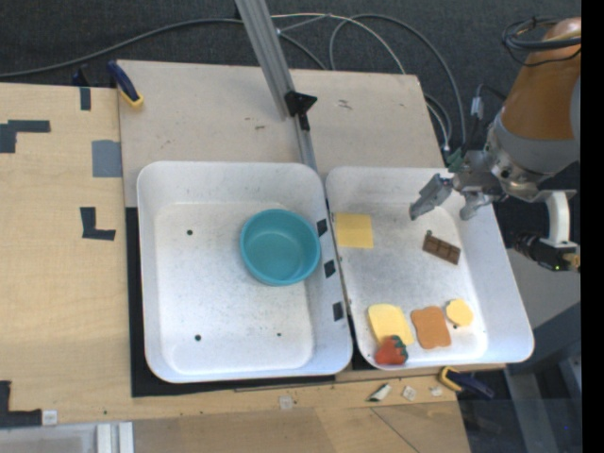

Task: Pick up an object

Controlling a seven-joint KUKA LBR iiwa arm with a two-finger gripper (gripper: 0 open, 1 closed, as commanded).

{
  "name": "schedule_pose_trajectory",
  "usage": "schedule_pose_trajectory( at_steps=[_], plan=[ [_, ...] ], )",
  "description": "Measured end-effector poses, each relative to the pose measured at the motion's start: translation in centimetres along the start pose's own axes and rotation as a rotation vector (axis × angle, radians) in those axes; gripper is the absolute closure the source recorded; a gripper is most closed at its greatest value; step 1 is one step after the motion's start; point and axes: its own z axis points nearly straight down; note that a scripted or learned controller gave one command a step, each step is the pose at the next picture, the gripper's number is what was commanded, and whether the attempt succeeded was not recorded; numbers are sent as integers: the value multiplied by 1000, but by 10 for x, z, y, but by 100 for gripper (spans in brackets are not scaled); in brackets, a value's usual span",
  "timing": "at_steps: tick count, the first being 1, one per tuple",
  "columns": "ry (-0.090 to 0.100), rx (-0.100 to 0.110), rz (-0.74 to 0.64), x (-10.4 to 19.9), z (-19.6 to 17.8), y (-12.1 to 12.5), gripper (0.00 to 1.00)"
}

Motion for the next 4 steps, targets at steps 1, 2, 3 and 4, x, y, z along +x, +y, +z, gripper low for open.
schedule_pose_trajectory(
  at_steps=[1,2,3,4],
  plan=[
    [0,0,0,0,0,0,0],
    [-1,4,2,-6,47,-6,0],
    [0,5,1,-3,97,2,0],
    [0,4,1,-1,161,0,0]
  ],
)
